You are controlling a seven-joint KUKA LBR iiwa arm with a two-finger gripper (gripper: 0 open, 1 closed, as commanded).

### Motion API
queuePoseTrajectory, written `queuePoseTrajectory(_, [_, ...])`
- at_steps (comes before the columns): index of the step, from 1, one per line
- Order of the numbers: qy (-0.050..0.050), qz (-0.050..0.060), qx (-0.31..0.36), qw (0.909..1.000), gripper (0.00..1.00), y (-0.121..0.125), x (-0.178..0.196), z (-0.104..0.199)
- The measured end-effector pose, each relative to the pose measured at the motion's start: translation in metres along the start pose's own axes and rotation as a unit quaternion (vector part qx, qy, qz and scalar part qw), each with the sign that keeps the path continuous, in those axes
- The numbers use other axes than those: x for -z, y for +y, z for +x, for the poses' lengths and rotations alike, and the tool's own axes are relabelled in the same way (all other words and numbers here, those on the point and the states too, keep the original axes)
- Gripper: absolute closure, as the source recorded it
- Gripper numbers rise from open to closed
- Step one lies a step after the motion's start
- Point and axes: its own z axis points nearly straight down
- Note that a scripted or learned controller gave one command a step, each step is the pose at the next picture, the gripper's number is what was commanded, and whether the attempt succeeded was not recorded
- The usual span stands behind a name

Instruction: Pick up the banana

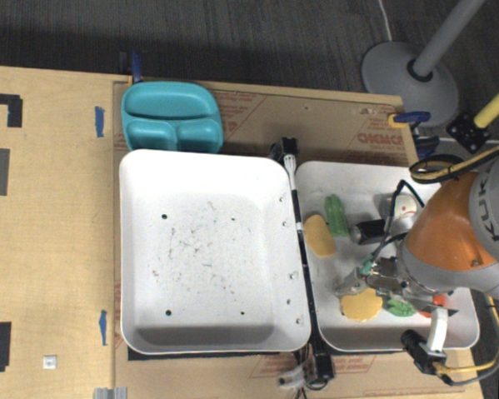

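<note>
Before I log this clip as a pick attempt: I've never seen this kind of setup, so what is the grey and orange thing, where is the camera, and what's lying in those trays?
The grey and orange thing is a robot arm reaching in from the right. Its gripper hangs low over the right white bin, but I cannot tell from here whether it grips anything.

The one camera is fixed above the bench and looks down at a slant on two shallow white bins. The left bin has only scuffs and small holes on its floor.

In the right bin lie a yellow piece, a second yellow piece just below the gripper, a green item and a dark cylinder. Which one is the banana is unclear. A teal divided tray sits behind the left bin.
</note>
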Motion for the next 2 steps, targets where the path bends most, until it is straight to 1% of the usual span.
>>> queuePoseTrajectory(1, [0.000,-0.006,0.000,1.0000,1.00,0.004,0.012,0.001])
queuePoseTrajectory(2, [0.000,-0.002,-0.072,0.9974,1.00,0.013,0.001,0.010])
